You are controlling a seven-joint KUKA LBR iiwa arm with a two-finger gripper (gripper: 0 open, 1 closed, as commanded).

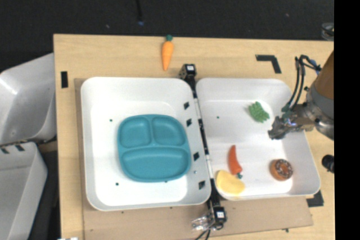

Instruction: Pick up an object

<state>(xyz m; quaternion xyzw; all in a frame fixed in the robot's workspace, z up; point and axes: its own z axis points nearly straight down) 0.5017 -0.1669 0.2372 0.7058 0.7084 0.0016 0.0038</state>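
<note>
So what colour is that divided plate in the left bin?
The divided plate is teal blue, plain, no pattern, clear in the camera view against the white left bin.

The right bin (292, 93) holds a green leafy piece (259, 112) at 12 o'clock. A red pepper (234, 160) and yellow piece (229, 183) lie at 7 o'clock. A brown doughnut (281, 169) sits at 5.

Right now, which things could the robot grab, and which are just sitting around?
For the job:
- gripper
- green toy
- red pepper
- yellow piece
- brown round toy

Just lying about:
- blue divided plate in the left bin
- carrot on the bench, outside both bins
</note>
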